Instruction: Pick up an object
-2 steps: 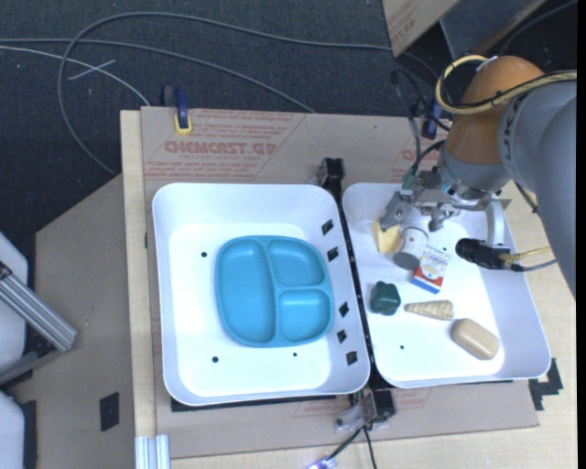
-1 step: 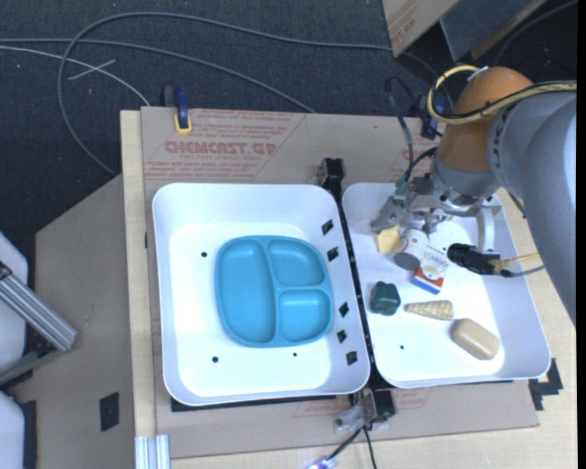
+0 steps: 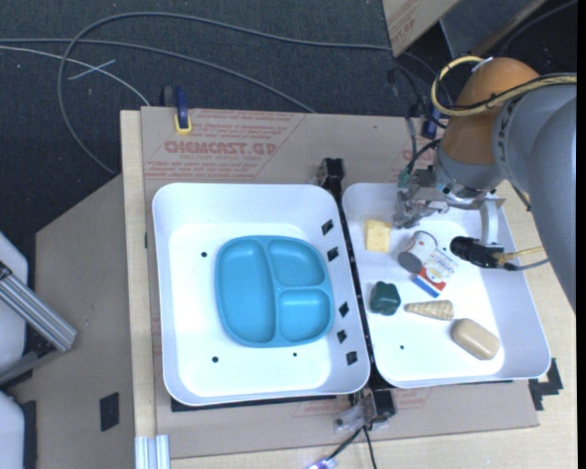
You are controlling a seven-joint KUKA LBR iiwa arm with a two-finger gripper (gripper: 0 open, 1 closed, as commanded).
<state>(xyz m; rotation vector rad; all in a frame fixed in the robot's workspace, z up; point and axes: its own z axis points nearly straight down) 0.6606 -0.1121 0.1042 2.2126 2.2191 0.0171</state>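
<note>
Yellow block [image 3: 377, 234] in right bin [image 3: 522, 302], just left of gripper [image 3: 409, 207].

Dark carpet floor [image 3: 275, 55] w/ loose cables [image 3: 110, 46]; cardboard-topped bench [image 3: 229, 137]; cardboard box [image 3: 412, 23] at top.

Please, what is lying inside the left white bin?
Inside the left bin lies one blue divided plate, its three sections bare. The bin floor under the plate is covered, so it cannot be seen.

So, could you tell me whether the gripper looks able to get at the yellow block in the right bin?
Probably yes: the gripper hangs just right of the yellow block, which lies apart from the other items.
</note>
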